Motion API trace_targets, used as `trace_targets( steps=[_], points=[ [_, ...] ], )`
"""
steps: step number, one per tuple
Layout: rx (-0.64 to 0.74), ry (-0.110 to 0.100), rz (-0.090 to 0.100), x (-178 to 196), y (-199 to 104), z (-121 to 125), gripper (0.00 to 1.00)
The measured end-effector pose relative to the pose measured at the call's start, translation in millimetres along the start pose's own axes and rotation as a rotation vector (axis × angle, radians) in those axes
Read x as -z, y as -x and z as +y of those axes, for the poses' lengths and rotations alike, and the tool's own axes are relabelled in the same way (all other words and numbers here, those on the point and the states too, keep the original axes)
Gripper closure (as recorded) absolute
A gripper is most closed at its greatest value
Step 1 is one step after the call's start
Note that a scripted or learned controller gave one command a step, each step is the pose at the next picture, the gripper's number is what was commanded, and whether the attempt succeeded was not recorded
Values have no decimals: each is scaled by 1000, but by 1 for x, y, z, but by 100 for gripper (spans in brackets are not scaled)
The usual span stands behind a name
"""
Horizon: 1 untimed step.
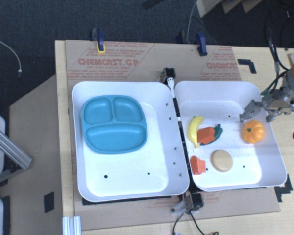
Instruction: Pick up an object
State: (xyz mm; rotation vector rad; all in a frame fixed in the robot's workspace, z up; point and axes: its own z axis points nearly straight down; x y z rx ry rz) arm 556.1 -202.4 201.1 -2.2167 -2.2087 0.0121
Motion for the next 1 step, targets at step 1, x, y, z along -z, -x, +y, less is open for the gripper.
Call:
trace_targets(
  steps=[1],
  points=[
    [4, 14, -4, 8, -1, 3, 0]
  ],
)
